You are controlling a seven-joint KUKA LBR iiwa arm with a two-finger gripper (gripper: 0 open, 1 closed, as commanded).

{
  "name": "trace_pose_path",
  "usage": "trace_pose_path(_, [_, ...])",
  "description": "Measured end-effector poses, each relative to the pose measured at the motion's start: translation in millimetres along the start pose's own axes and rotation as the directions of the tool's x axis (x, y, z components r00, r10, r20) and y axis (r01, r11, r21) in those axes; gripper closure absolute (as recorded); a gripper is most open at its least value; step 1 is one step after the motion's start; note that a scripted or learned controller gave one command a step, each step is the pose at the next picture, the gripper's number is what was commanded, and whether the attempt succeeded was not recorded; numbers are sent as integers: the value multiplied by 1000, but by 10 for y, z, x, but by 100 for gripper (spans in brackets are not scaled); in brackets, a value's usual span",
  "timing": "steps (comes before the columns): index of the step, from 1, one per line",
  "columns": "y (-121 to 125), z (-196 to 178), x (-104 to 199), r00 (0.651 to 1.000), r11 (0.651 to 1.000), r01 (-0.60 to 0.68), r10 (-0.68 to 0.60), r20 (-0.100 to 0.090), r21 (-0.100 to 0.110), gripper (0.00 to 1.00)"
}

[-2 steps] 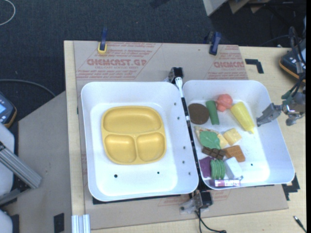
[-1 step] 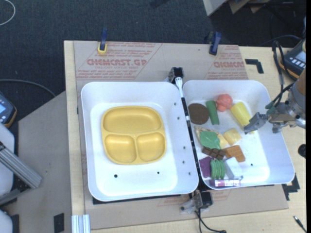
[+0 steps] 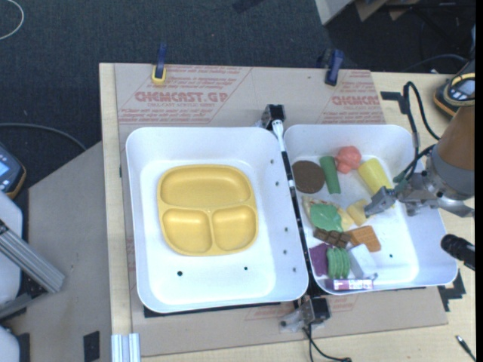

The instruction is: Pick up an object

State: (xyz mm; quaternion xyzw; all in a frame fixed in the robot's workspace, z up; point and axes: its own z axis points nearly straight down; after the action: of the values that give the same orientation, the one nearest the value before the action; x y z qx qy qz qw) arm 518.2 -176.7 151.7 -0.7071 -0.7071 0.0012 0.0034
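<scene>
The right bin (image 3: 400, 138) holds a heap of toy food. At its back lie a brown disc (image 3: 307, 176), a green stick (image 3: 330, 173), a pink ball (image 3: 348, 158) and a yellow cylinder (image 3: 373, 173). Toward the front lie a green leafy piece (image 3: 326, 217), a small yellow piece (image 3: 355, 215), an orange piece (image 3: 366, 237), a brown bar (image 3: 334, 238), a purple piece (image 3: 319, 259) and a green pod (image 3: 339, 262). My gripper (image 3: 379, 202) reaches in from the right, low over the bin. Its tip is just right of the small yellow piece, below the yellow cylinder.
The left bin (image 3: 143, 202) holds a yellow three-compartment plate (image 3: 206, 208). A pink and white stick (image 3: 353, 283) lies at the right bin's front rim. Black clips sit between the bins at the back (image 3: 273, 115) and front (image 3: 313, 308). Cables run at the right (image 3: 411, 104).
</scene>
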Motion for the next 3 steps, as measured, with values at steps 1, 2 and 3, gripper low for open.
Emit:
trace_pose_path(1, [77,546,-47,1000,1000,0,0,0,1,0])
trace_pose_path(2, [82,663,-46,1000,1000,-1,1,2,-5,0])
trace_pose_path(3, [84,561,-47,1000,1000,-1,1,3,-7,100])
